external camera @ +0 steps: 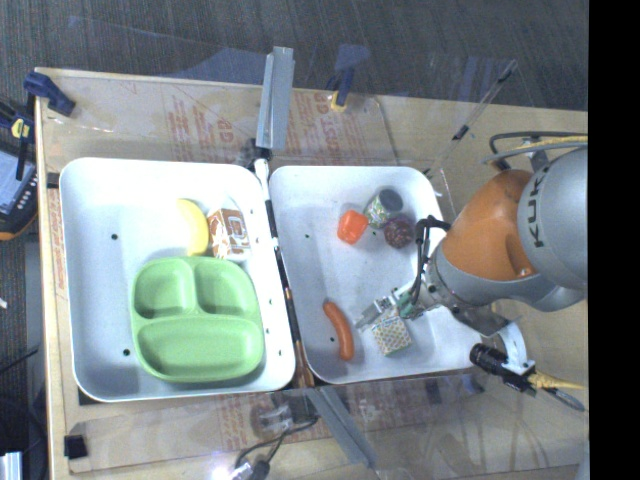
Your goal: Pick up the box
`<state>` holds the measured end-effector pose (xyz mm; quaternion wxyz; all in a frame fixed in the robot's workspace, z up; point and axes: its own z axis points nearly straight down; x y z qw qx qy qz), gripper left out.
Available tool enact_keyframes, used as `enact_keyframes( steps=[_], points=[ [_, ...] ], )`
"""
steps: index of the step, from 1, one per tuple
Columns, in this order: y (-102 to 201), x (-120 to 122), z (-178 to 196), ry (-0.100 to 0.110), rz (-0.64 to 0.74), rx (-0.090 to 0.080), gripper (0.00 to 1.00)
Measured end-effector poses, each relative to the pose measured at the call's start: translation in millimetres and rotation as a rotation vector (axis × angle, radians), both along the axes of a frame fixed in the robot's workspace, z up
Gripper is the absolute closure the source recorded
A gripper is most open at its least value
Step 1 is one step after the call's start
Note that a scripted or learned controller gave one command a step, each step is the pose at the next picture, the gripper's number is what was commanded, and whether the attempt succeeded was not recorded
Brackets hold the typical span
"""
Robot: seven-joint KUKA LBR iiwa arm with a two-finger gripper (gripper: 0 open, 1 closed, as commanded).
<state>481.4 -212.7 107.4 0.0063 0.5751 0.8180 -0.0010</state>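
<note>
gripper (383, 313) sat over the small patterned box (392, 335) in the right bin (300, 268); jaw opening could not be told; box long axis ran diagonally, just below jaws.

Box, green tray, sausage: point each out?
box (229, 234), camera view, its printed top face
green tray (197, 318), camera view, its centre divider
sausage (340, 329), camera view, its middle

We've got two white bins (90, 268), a lime-green divided tray (197, 318), a pale yellow fruit (193, 225), and a brown-and-white printed box (229, 233). On the other side we see an orange cup (352, 226), a reddish-orange sausage (340, 330), a dark maroon ball (399, 231) and a speckled tan block (391, 335).
</note>
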Motion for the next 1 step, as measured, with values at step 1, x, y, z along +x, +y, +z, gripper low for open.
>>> enact_keyframes(
  steps=[1],
  points=[
    [0.1,1.1,10.4,-0.001,0.005,-0.001,1.0]
  ],
)
